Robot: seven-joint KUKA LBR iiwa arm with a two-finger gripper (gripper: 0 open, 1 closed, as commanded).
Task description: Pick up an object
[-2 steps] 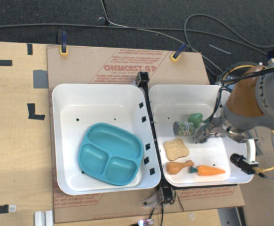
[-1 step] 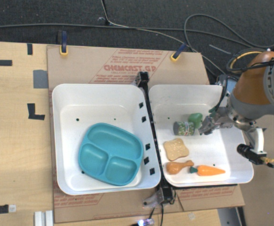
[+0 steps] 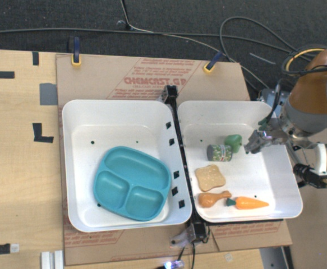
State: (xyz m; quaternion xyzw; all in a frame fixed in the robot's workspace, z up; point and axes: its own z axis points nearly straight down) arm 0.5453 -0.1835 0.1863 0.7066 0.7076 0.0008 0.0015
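Nearest candidates: a small green rounded toy (image 3: 234, 142) and a grey-green can-like toy lying on its side (image 3: 219, 152), touching each other near the middle of the right white bin (image 3: 208, 112). These sit closest to the gripper, so one of them is my guess for the target.

Other pickables: a tan toast-shaped toy slice (image 3: 210, 177) just below the can; an orange-brown drumstick-shaped toy (image 3: 213, 198) along the front wall; an orange toy carrot with a green top (image 3: 248, 203) just beside it. All lie flat on the bin floor.

Gripper: the dark two-finger gripper (image 3: 254, 143) hangs over the right side of that bin, just beside the green toy.

Fingers: too dark and small here, I cannot tell whether they are apart or together. Nothing visibly sits between them.

Progress: approach looks underway at best; no object is lifted, every toy rests on the floor. Closing, gripping and raising are all left to do.

Left bin: the other white bin (image 3: 73, 116) holds a teal plastic divided tray (image 3: 132, 182), well apart from the action.

Bench: cardboard sheet (image 3: 152, 77) under both bins.
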